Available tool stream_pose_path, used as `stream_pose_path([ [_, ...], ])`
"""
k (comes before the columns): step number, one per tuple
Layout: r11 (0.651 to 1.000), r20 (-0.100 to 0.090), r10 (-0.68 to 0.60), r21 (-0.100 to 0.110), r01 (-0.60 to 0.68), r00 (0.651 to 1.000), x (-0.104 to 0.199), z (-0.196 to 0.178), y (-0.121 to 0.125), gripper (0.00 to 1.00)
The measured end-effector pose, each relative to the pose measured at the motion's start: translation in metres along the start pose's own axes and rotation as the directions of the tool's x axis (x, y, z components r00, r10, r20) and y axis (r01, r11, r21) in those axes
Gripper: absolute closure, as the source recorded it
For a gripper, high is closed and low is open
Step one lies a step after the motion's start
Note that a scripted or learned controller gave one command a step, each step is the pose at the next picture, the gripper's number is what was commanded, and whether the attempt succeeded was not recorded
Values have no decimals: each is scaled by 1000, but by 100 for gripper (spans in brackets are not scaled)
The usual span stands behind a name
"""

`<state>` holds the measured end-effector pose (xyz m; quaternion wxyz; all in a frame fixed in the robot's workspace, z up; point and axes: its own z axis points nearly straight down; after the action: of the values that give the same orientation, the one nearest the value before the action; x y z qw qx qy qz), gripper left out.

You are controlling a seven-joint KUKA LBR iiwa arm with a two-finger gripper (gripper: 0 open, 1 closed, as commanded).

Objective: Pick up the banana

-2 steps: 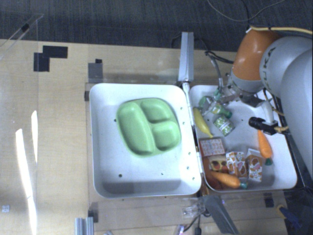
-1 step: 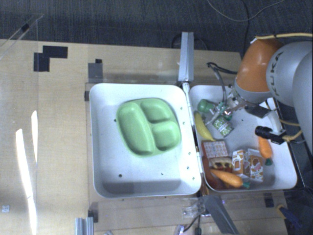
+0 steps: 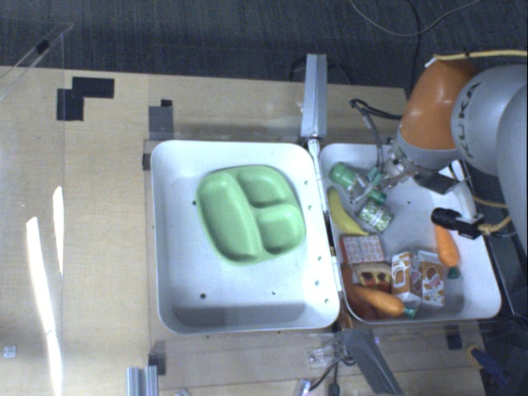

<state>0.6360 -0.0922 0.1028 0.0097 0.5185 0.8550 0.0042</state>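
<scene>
1. So the banana (image 3: pixel 340 214) is lying in the right bin (image 3: pixel 487 304), tucked right up against its left wall, running roughly lengthwise along that wall.
2. Just beside it to the right there's a green bottle (image 3: pixel 345 175) and a crumpled clear-green bottle (image 3: pixel 376 214), the second one touching or nearly touching the banana's upper side.
3. The gripper (image 3: pixel 373 181) sits over those two bottles, close to the banana but not on it. Can't tell whether it's released or clenched, too cluttered there.
4. Further down the same bin: a pink-ish waffle-pattern box (image 3: pixel 363 248), a sausage-looking thing (image 3: pixel 378 301), some small snack cartons (image 3: pixel 419 276), and a carrot (image 3: pixel 447 247) over by the right side.
5. The left bin (image 3: pixel 169 304) holds a green divided plate (image 3: pixel 249 213), sitting about in the middle, well apart from the banana.
</scene>
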Motion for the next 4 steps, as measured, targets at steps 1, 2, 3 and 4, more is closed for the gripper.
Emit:
stream_pose_path([
  [1, 990, -6, -141, 7, 141, 990, -33, -109, 1, 100],
  [2, 923, -11, -384, 7, 384, 923, 8, -109, -119, 100],
  [3, 807, -8, -590, 1, 591, 807, 39, -163, -53, 100],
  [4, 993, -9, -117, 9, 117, 993, 43, -166, 9, 100],
])
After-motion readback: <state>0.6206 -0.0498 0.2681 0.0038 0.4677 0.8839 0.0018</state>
